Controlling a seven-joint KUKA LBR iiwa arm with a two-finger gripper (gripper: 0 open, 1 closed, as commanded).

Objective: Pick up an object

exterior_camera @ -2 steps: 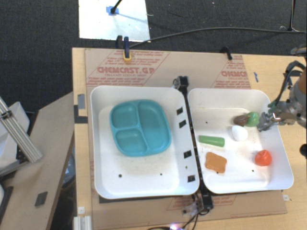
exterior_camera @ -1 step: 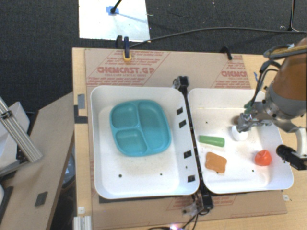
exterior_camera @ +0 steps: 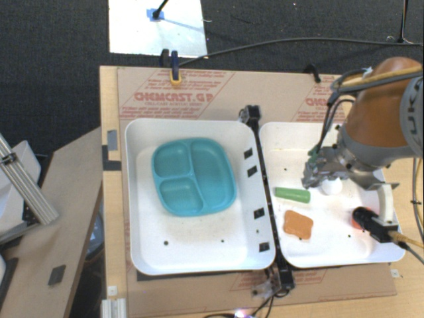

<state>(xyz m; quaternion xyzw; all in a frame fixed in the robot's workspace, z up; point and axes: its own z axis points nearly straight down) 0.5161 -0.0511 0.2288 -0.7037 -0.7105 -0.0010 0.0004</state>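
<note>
Here, two shallow white bins are seen side by side on a brown board (exterior_camera: 172, 98) printed with red lettering. In the left bin (exterior_camera: 199, 247) a teal plate (exterior_camera: 194, 176), divided into three compartments, is laid flat. It is set toward the far half of the bin and kept apart from all four walls.

In the right bin (exterior_camera: 291, 148) several small things are gathered. A green stick-shaped piece (exterior_camera: 292, 194) is laid crosswise near the middle of the bin. An orange chunk (exterior_camera: 298, 224) is placed just on the near side of it, close by but apart. A white rounded thing (exterior_camera: 330, 187) is seen just beyond the right end of the green piece. Further right a small red thing (exterior_camera: 358, 222) is partly hidden, and its shape cannot be made out.

The grey arm (exterior_camera: 381, 118), banded in orange, is extended in from the right, and the gripper (exterior_camera: 318, 176) is positioned over the right bin. Its tip is placed just above the right end of the green piece as viewed, directly beside the white rounded thing. Contact with either cannot be confirmed. The orange chunk is left well clear of the tip, toward the near wall. Whether the gripper is spread or pressed together cannot be told, since its tip is masked by its own dark body.
</note>
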